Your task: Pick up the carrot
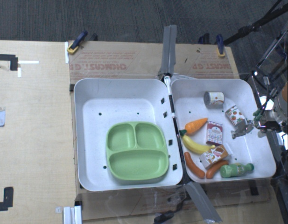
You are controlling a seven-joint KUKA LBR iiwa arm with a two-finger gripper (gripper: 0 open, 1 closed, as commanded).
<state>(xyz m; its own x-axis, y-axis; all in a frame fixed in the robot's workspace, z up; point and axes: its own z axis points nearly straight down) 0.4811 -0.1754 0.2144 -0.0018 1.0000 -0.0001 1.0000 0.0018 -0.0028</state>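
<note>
The carrot (pixel 196 125) is orange with a green stub at its lower left end. It lies tilted in the left half of the right bin (pixel 256 146), just above the banana (pixel 197 145). My gripper (pixel 242 129) hangs low over the right side of the same bin. It is about a hand's width to the right of the carrot, with a red carton (pixel 214 133) between them. Nothing is seen held in it.
The right bin also holds a can (pixel 214 98), a strawberry-print packet (pixel 233 115), a small box (pixel 214 155), two sausages (pixel 194 164), and a green bottle (pixel 236 170). A green divided plate (pixel 136 150) sits in the left bin (pixel 87 125).
</note>
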